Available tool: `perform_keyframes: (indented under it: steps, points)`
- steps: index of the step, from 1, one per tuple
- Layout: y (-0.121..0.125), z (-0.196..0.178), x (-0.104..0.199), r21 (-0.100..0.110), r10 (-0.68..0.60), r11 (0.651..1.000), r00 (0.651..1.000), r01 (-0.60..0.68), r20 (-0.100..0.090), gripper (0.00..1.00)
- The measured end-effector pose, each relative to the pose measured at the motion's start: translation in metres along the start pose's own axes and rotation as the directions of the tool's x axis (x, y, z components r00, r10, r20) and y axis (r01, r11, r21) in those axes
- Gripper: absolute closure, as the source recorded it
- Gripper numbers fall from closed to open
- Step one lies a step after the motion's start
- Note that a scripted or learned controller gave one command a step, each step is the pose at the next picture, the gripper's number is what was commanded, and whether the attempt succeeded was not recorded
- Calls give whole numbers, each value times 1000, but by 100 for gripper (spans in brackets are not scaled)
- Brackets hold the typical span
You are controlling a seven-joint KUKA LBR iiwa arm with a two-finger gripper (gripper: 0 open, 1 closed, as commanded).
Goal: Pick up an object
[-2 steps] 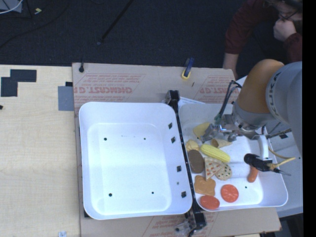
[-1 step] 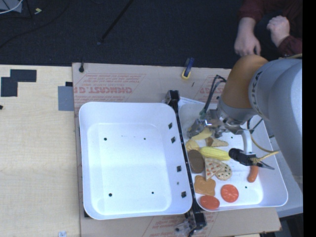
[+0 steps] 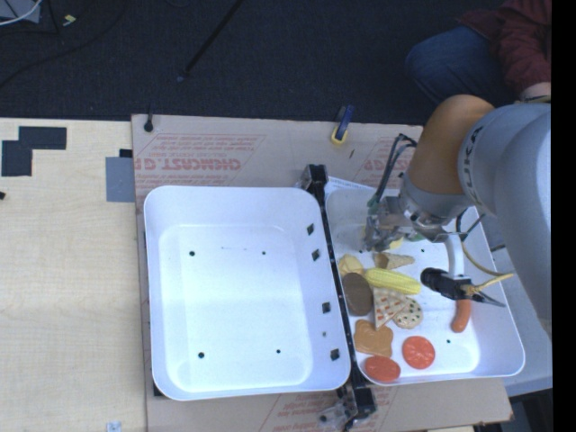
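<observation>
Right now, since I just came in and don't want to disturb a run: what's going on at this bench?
A grey KUKA arm with an orange band reaches in from the right, its gripper low over the right white bin, above a pile of toy food. A yellow corn cob, a brown oval piece and a red round slice lie there. Nothing looks lifted.
</observation>
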State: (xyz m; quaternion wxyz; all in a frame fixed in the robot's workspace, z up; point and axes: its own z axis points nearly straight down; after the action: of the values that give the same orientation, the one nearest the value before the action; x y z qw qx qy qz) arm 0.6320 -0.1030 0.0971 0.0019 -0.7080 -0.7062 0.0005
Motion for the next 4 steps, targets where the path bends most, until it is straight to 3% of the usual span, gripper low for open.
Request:
perform_keyframes:
  steps: [1,2,3,4]
  points:
    - [14,-167,56,-18,-8,1000,1000,8,1,100]
    - [-16,-352,62,-16,-4,1000,1000,4,2,100]
    - [-54,-447,74,-11,-4,1000,1000,4,1,100]
    - [-83,-440,28,1,0,1000,1000,0,2,100]
